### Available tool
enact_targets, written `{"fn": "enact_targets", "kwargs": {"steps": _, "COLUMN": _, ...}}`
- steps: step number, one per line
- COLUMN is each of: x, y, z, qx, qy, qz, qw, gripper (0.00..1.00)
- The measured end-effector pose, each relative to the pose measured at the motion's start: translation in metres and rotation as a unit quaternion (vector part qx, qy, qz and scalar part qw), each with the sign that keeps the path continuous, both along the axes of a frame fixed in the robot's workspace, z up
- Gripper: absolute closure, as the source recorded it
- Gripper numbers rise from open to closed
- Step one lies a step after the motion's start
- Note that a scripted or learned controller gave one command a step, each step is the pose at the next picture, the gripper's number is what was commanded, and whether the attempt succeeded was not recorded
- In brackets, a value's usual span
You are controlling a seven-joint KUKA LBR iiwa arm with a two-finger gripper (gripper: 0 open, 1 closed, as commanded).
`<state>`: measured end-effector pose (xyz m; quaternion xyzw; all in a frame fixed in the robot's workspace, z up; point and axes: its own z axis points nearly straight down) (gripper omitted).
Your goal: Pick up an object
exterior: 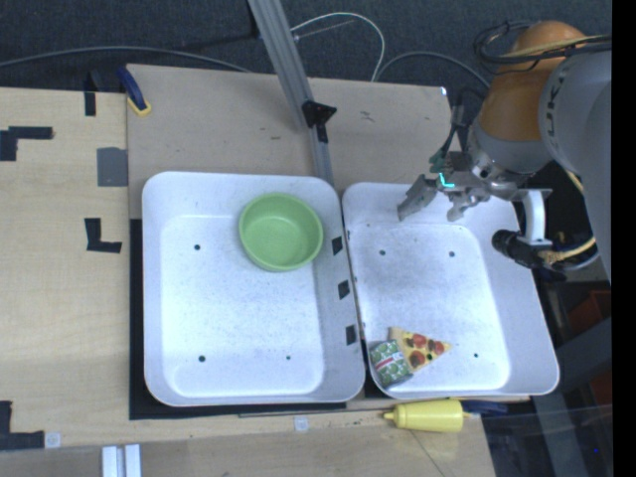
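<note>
Desk (219, 117) carries two white bins. Left bin (179, 296) holds a green bowl (281, 231) near its far edge. Right bin (467, 286) holds a pizza-slice toy (407, 353) in its near-left corner. Claw (439, 202) hangs spread wide over the right bin's far edge, gripping nothing. A yellow bottle (429, 416) lies before the right bin.

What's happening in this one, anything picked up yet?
Not yet. The arm's claw hangs open over the far edge of the right bin with nothing between its fingers. A pizza slice toy and a small green packet lie at that bin's near-left corner. A green bowl sits in the left bin, and a yellow bottle lies on the bench.
</note>
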<state>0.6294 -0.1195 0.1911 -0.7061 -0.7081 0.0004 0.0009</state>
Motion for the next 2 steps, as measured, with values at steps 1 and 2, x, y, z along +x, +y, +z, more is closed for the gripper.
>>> {"fn": "enact_targets", "kwargs": {"steps": 1, "x": 0.002, "y": -0.008, "z": -0.050, "qx": -0.0008, "qy": 0.002, "qz": -0.001, "qw": 1.0000, "gripper": 0.00}}
{"fn": "enact_targets", "kwargs": {"steps": 2, "x": 0.001, "y": -0.008, "z": -0.103, "qx": -0.0012, "qy": 0.000, "qz": 0.000, "qw": 1.0000, "gripper": 0.00}}
